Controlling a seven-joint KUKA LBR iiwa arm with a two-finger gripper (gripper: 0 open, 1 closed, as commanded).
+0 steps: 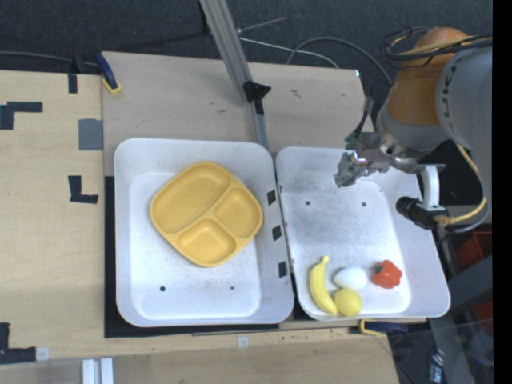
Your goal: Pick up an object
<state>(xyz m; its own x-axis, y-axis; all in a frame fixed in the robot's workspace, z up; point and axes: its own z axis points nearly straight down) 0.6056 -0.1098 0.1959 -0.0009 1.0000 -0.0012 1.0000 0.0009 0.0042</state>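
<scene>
The gripper (349, 172) hangs over the far end of the right bin (364, 222), tipped downward with nothing between it and the bin floor; whether it is spread or closed I cannot tell from this slant. My reading is that the reach has not yet committed to a target.

Well to the gripper's left, in the left bin (132, 214), lies a yellow divided plate (206, 213). Nearer, but toward the near end of the gripper's own bin and well apart from it, sit four small things in a cluster: a banana (319, 286), then a white egg (350, 278) touching a lemon (347, 302) just below it, then a red pepper (386, 274) a little apart on the right.

The next move likely calls for travelling toward that cluster and descending on one piece; the pepper stands freest.

No readable writing or brand marks.
</scene>
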